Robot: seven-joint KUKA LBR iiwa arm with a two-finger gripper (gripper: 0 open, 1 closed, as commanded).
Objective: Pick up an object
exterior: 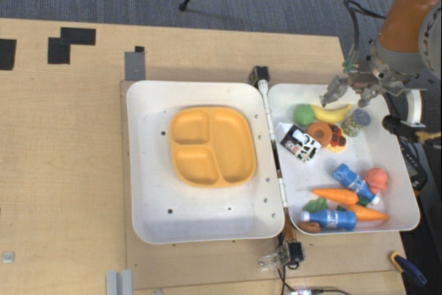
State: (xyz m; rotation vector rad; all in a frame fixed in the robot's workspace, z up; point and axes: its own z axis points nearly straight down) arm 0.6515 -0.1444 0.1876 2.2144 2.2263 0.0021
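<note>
My gripper point(351, 93) hangs over the far end of the right bin point(404, 169), fingers spread open with nothing between them. Just below it lies a yellow banana point(332, 112), with a green round fruit point(302, 114) to its left and a small greyish can point(356, 122) to its right. Nearer the middle of the bin sit an orange ring point(320, 132), a red-orange piece point(338, 140) and a black-and-white box point(300, 143). Toward the front are a blue bottle point(353, 180), a pink ball point(377, 179), a carrot point(345, 197) and a second blue bottle point(331, 220).
The left bin point(148, 169) holds a yellow divided plate point(210, 146). A ridge with a black clamp point(260, 74) separates the two bins. The arm's orange band point(407, 17) rises at the upper right. Cables run along the right bin's outer edge.
</note>
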